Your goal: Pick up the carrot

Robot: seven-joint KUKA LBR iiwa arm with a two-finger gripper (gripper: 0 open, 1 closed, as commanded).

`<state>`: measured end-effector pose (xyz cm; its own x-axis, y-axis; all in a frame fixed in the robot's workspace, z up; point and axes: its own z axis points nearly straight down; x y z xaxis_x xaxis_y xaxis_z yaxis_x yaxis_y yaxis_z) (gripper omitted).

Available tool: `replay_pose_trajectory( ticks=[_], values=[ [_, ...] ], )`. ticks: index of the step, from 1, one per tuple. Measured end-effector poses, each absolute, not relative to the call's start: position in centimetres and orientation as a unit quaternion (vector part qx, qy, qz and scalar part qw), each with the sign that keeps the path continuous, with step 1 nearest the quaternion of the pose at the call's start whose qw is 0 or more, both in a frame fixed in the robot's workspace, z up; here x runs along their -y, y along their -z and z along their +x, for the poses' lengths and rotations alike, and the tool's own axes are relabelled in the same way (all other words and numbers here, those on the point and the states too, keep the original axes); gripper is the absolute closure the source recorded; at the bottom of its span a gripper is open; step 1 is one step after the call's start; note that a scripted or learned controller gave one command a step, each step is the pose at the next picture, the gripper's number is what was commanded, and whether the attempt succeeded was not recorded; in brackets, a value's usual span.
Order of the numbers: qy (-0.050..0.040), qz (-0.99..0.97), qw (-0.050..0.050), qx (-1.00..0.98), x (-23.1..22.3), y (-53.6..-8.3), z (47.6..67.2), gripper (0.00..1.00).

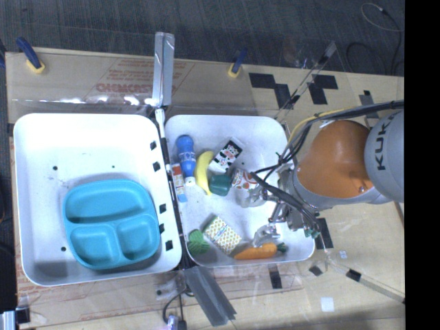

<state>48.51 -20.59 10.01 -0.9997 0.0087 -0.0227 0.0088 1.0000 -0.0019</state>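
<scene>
Carrot (256, 252) lay along the near wall of the right bin (275, 126), orange and slightly tilted, its leafy end toward the arm's side. Just above that end hung the gripper (269, 234), a cluster of grey metal reaching in from the right under the arm (337, 160) with its orange band. Whether the claw was spread or pressed together could not be told; the metal parts blurred into one another and into the pale bin floor. Nothing could be seen pinched in it. The carrot rested on the bin floor, and the claw's lowest part looked to be right at or touching the carrot's upper edge, though actual contact was not clear.

Left of the carrot sat a patterned packet (221, 234) lying at a slant, and beside that, in the near left corner, a green item (197, 239). Farther back in the same bin stood a blue bottle (184, 158) against the dividing wall, a yellow banana (203, 170) next to it, a teal cup (220, 183) touching the banana's lower end, and a black-and-white carton (227, 154) behind the cup.

The left bin (41, 133) held a blue compartment tray (110, 223), well apart from the claw.
</scene>
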Motion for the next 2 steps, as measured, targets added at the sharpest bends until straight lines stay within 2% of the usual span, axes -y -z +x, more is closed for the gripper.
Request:
replay_pose_trajectory(
  ticks=[2],
  values=[
    [0.0011,-0.007,0.012,-1.0,20.63,-9.82,48.65,0.0]
  ],
)
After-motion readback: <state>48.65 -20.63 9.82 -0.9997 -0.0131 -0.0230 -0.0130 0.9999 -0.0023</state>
